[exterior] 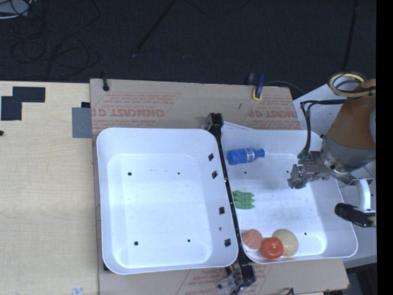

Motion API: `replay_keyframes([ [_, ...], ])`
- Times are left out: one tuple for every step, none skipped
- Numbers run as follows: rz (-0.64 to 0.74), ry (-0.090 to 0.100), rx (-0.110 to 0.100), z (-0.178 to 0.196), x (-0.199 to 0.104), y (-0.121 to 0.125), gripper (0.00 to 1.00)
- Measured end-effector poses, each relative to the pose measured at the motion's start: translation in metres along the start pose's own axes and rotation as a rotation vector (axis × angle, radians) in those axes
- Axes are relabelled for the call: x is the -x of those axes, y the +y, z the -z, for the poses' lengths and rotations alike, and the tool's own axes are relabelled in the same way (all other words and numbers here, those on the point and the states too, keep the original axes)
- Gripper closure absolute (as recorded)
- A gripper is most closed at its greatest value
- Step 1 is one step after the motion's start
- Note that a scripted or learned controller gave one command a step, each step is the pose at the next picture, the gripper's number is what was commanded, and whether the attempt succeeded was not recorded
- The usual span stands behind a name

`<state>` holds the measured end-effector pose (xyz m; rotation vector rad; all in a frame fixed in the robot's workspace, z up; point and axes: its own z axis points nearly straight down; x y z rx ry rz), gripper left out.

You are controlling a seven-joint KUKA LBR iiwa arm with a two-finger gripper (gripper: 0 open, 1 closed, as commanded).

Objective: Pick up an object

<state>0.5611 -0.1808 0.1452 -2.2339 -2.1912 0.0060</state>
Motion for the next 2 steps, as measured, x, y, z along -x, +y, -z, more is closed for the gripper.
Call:
replay_keyframes([
  [-0.001,0.001,-0.002,0.0094,0.0009,-0.0004,1.0],
  [-0.001,0.002,-0.003,0.0188,0.0019,-0.0008,1.0],
])
